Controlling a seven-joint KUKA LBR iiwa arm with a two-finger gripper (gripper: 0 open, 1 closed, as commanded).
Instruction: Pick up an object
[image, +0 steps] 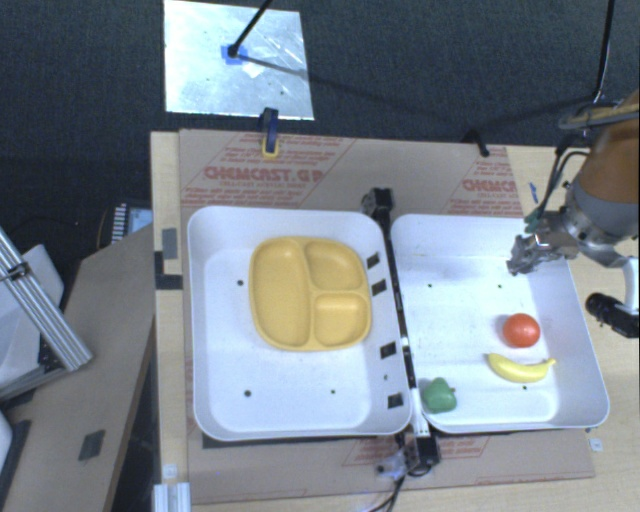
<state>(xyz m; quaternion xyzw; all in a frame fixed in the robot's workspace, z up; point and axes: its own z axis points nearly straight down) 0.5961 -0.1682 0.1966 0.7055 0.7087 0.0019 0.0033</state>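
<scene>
Two white bins (300, 425) sit side by side on cardboard. Reaching in, the gripper (522, 255) hovers above the tomato (520, 330) and banana (520, 369), well right of the yellow tray (308, 293); it's too small and blurred to read its grip.

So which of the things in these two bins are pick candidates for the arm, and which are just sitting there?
Pick candidates, all in the right bin:
- tomato
- banana
- green pepper, at the bin's near left corner
The gripper hovers over the bin's far right part.

Just lying about:
- yellow divided plate in the left bin
</scene>
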